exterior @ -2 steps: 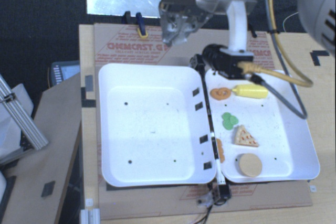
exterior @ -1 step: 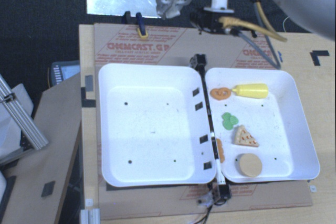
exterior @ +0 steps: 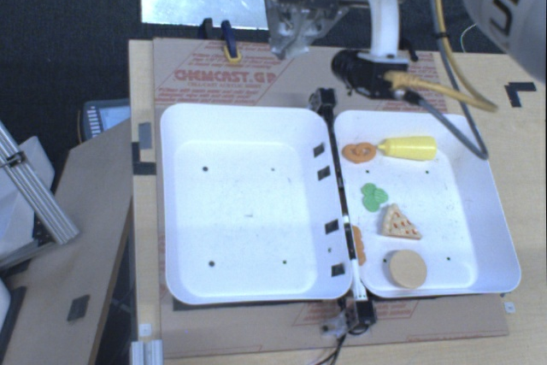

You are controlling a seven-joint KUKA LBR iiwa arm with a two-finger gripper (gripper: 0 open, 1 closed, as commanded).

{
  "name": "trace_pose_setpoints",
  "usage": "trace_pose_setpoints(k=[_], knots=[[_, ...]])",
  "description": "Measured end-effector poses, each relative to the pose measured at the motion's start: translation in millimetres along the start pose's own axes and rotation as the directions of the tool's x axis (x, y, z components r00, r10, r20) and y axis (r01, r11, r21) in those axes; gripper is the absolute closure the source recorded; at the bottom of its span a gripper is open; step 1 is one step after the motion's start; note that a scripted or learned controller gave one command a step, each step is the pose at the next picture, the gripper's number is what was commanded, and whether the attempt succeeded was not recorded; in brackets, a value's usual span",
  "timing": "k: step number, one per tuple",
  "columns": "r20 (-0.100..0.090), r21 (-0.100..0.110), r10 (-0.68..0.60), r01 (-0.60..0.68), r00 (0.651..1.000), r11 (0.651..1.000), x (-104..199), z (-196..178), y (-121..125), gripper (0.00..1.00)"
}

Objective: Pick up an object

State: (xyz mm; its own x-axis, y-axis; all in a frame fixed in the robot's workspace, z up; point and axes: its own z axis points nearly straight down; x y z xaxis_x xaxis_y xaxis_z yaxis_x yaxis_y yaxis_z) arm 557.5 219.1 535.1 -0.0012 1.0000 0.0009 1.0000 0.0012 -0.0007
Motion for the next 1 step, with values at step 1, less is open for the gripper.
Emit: trace_pose_setpoints(k=[1], knots=[[0.000, -0.006, 0.002, -0.002, 1.000, 1.000, 15.3, 0.1, 69.5, 1.00]])
